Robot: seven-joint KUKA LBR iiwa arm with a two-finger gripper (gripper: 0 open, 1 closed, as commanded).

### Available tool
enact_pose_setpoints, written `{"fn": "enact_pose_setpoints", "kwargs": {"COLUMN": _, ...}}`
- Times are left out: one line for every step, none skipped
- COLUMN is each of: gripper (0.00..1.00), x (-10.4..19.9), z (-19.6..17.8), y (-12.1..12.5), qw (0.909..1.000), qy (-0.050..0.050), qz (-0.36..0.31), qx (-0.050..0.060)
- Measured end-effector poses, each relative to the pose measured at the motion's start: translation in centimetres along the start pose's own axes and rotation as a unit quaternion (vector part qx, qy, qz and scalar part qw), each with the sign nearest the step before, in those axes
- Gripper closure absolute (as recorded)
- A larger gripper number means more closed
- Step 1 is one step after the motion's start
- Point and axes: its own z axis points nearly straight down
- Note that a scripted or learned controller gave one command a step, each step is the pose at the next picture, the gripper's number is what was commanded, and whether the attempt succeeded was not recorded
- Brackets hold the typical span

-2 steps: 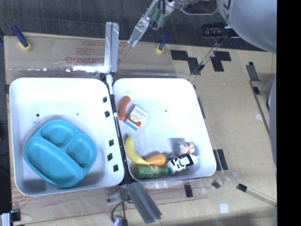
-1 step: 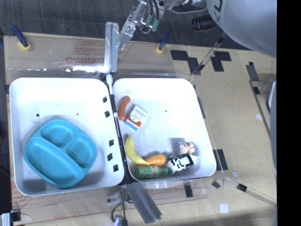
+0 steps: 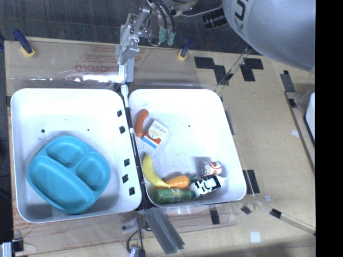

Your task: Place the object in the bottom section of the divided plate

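A: Where's the gripper (image 3: 126, 77)?

B: Up at the far rim, right over the seam where the left bin (image 3: 32, 116) and the right bin (image 3: 203, 122) meet. Hanging from the grey arm (image 3: 268, 15), which comes in from the upper right.

A: Spread or pressed together?

B: Cannot tell. Too narrow and too slanted from this angle to judge.

A: And the plate?

B: Blue plate (image 3: 68, 173), lying flat in the left bin, toward the near left corner. Three sections: one small at the top, one small at the right, one larger along the lower left. Just bare blue in all three.

A: Then where are the objects to pick from?

B: All in the right bin, well apart from the plate. Orange sausage (image 3: 140, 122) near the dividing wall, upper left. Small carton (image 3: 155, 133) just beside it, white with red and blue, tilted.

A: And lower down?

B: Crowded along the near edge. Yellow banana (image 3: 151, 173) curving down from the left wall. Orange carrot (image 3: 179, 182) touching the banana's lower end. Green bottle (image 3: 174, 195) lying on its side beneath both, against the near wall. Can (image 3: 211, 168) with a red and white label to the right. Black-and-white packet (image 3: 206, 185) just below the can, next to the carrot's tip.

A: Anything touching the gripper?

B: Hard to say; close to the rim of the bins, contact not clear.
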Motion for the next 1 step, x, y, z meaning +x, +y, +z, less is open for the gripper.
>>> {"fn": "enact_pose_setpoints", "kwargs": {"gripper": 1.00, "x": -0.96, "z": -0.06, "y": 5.62, "qw": 0.9941, "qy": -0.004, "qz": -0.108, "qx": -0.001}}
